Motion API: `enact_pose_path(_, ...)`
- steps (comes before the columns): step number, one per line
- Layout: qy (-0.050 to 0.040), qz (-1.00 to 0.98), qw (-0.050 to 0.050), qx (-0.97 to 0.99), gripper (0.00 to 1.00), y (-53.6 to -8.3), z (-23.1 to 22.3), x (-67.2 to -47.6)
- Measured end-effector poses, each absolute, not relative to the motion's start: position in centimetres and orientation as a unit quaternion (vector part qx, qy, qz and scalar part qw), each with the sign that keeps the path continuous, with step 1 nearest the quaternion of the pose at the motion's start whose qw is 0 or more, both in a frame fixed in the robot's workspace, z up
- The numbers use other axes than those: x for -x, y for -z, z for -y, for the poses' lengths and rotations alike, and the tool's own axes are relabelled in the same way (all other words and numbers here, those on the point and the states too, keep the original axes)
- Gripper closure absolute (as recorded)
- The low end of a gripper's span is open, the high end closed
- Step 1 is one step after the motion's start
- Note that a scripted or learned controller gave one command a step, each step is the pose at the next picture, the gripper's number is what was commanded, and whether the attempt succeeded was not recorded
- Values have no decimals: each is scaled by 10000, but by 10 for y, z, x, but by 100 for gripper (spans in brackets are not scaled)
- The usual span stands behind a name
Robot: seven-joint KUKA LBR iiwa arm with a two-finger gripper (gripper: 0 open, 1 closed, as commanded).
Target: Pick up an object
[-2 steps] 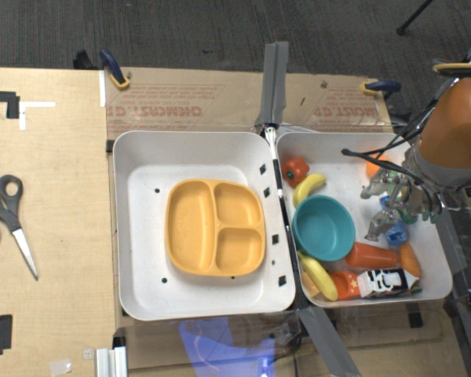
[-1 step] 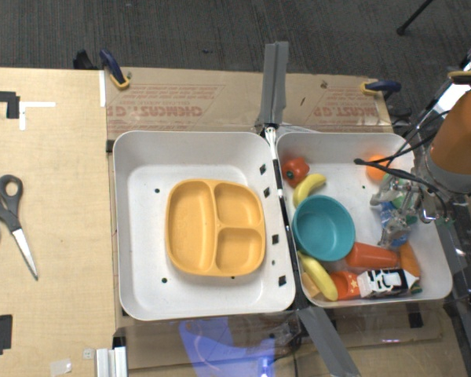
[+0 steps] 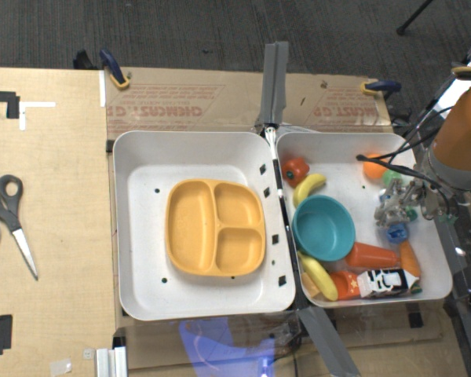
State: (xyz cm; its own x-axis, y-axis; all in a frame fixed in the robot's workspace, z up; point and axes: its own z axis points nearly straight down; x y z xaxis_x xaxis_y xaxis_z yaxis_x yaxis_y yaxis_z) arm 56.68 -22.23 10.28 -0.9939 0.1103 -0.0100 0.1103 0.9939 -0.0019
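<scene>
From the camera view, looking down at a slant, the bench [image 3: 47, 289] carries two white bins side by side. The left bin [image 3: 141, 289] holds a yellow divided plate [image 3: 216, 228] lying flat near its middle. The right bin [image 3: 341, 151] holds the clutter: a teal bowl [image 3: 323, 226] upright at its left side, a banana [image 3: 308, 186] just behind the bowl, a small red fruit [image 3: 296, 168] beside that (a tomato or the like, too small to be sure), a second banana [image 3: 319, 277] in front of the bowl, an orange cone-shaped piece [image 3: 373, 254], a black-and-white carton [image 3: 387, 282] lying along the front wall, and an orange ball [image 3: 374, 167] near the back right.

The arm [image 3: 459, 136] reaches in from the right, and its pincer [image 3: 396, 204] hangs over the right part of the right bin, above a small blue thing [image 3: 397, 232] and close to something green [image 3: 392, 177]. Whether the pincer is spread or pressed together I cannot tell; the metalwork there is a tangle of glints and cables.

As for progress, I judge the pick not yet made. Everything looks to be resting in the bin, and nothing shows plainly lifted. What is left is the closing on one piece, most likely the small blue thing under the pincer, and the raising of it clear of the bin.
</scene>
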Motion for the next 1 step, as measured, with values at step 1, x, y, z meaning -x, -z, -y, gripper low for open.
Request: enact_pose_path(1,11,-9985,48,-552,0,-103,222,-567)
